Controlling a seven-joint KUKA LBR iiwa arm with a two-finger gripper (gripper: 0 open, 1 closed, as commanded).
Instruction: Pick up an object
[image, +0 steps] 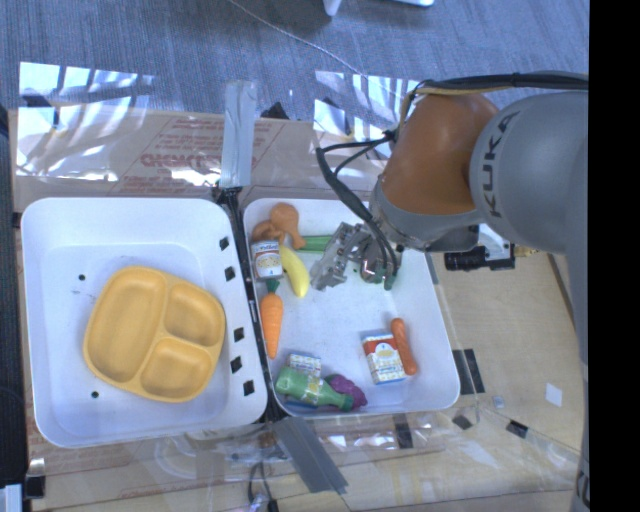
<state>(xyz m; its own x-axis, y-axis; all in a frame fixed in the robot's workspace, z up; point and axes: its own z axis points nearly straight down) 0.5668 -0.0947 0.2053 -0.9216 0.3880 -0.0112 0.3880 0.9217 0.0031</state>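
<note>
Over the right bin (440, 345), the gripper (338, 260) is seen lowered beside the banana (293, 272) with nothing visibly held, its opening not being discernible, so an approach is judged underway and alignment over one object is called for next.

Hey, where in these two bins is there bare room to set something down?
Left white bin: bare floor all around the yellow divided plate, widest along the top. Right white bin: a bare middle patch between the orange carrot, the small carton and the gripper. Its left edge and bottom are crowded.
</note>
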